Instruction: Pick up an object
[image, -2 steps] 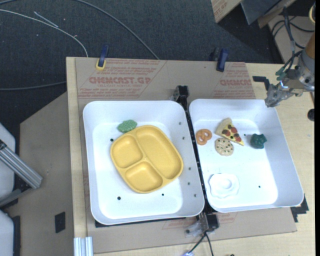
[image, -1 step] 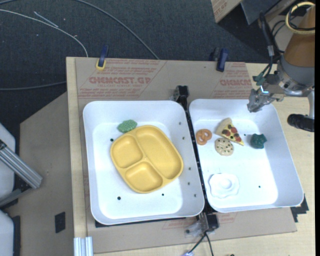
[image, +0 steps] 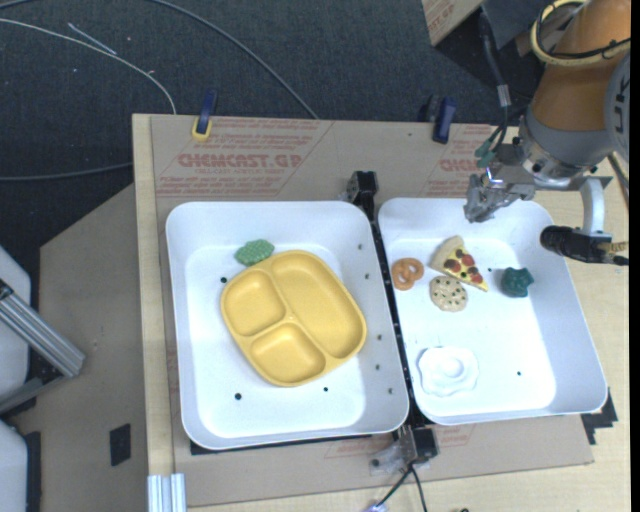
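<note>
My gripper (image: 481, 207) hangs over the far edge of the right bin (image: 560, 390), above and a little right of the toys. A pizza slice (image: 459, 262), a pretzel (image: 407, 273), a chocolate-chip cookie (image: 448, 293) and a dark green broccoli piece (image: 516, 282) lie in that bin's far half. A fried egg (image: 446, 369) lies nearer the front. Nothing is visible between the gripper's tips.
The left bin (image: 200, 400) holds a yellow three-part plate (image: 291, 317) with a green leafy toy (image: 254, 252) at its far left corner. A black clamp (image: 362, 187) sits between the bins at the back. Cardboard surrounds both bins.
</note>
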